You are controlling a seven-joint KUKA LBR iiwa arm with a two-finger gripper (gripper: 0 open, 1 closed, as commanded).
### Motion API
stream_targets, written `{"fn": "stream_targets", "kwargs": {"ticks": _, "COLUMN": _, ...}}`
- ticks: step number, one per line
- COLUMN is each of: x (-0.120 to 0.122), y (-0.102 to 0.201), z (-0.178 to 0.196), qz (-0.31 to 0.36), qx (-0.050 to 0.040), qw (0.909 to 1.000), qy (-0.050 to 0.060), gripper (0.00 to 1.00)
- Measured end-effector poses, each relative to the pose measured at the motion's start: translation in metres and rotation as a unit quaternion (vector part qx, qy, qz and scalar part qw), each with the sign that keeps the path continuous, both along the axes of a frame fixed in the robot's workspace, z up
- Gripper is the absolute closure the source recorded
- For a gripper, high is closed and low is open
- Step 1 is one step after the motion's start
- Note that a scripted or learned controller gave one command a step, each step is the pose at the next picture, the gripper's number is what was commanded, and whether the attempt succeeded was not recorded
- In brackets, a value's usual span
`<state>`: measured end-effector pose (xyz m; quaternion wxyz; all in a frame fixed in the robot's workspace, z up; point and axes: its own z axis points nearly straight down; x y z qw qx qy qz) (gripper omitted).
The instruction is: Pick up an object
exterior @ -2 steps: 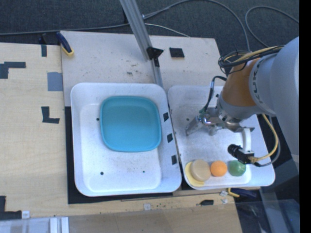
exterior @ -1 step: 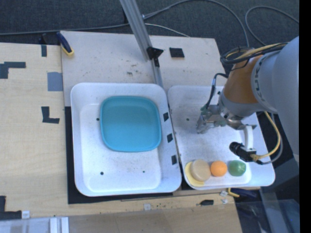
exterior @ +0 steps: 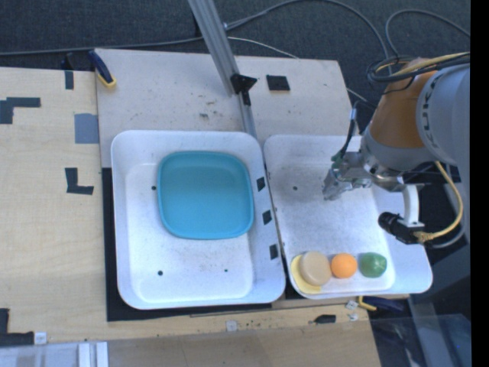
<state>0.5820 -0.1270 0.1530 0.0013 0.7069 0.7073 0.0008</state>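
Sitting along the right bin's (exterior: 306,174) near edge, three small balls (exterior: 344,266) are looking light and roll-prone; end effector (exterior: 334,188) grip state unclear.

floor: dark grey carpet (exterior: 92,10) | bench: pale wood (exterior: 46,228) | black cables (exterior: 306,10) across carpet

We're looking at a robotics lab bench: plywood tabletop (exterior: 46,205) marked with tape patches, two white bins (exterior: 134,228) side by side, loose cables (exterior: 306,10) on dark carpet, a metal camera pole (exterior: 218,40), an industrial arm (exterior: 420,117) reaching in.
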Motion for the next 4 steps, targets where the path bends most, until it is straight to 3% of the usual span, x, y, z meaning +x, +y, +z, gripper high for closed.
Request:
{"fn": "stream_targets", "kwargs": {"ticks": 1, "x": 0.001, "y": 0.000, "z": 0.063, "qz": 0.000, "qx": 0.0001, "qw": 1.0000, "qy": -0.001, "gripper": 1.00}}
{"fn": "stream_targets", "kwargs": {"ticks": 2, "x": 0.001, "y": 0.001, "z": 0.063, "qz": 0.000, "qx": 0.0005, "qw": 1.0000, "qy": 0.002, "gripper": 1.00}}
{"fn": "stream_targets", "kwargs": {"ticks": 4, "x": 0.016, "y": 0.111, "z": 0.064, "qz": 0.002, "qx": 0.0010, "qw": 1.0000, "qy": 0.002, "gripper": 1.00}}
